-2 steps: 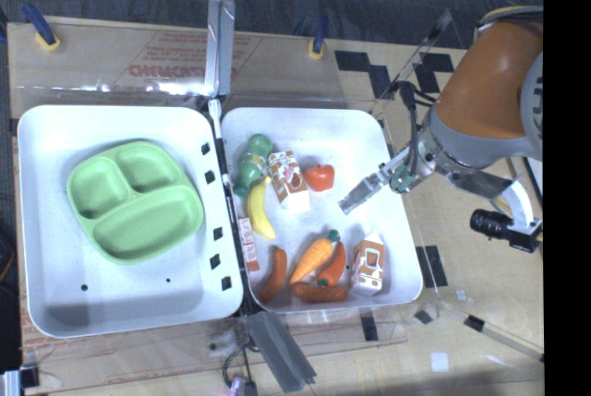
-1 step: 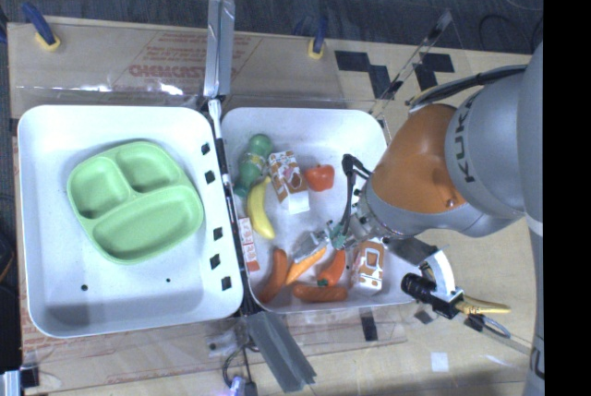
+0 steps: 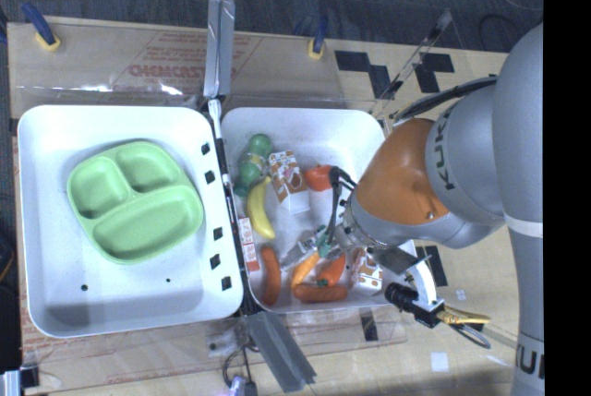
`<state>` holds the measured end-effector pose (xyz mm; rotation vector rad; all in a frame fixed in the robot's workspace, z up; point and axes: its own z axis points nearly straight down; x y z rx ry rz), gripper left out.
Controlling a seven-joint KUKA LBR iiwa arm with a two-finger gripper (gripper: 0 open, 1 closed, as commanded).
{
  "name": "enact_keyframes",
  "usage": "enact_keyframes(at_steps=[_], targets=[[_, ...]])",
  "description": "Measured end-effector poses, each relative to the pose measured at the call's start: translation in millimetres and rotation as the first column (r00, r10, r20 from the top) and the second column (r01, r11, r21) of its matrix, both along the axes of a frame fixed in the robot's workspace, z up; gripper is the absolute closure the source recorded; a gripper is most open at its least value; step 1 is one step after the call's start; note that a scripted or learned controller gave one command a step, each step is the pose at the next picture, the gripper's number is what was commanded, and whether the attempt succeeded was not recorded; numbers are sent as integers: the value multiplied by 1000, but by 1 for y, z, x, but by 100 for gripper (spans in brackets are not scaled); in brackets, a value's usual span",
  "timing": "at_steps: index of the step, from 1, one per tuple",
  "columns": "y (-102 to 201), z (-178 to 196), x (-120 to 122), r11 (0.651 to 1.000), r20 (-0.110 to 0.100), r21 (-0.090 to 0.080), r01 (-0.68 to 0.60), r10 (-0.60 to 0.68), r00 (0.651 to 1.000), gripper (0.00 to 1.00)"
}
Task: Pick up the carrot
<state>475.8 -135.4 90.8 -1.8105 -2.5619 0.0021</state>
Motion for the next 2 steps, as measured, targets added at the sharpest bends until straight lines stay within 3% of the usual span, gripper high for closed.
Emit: enact_keyframes(at_steps=[1,2], targets=[[0,10,1,1000,0,0,-4,4,1000,100],[51,146,4,988,3,-1,154,-154,988,100]])
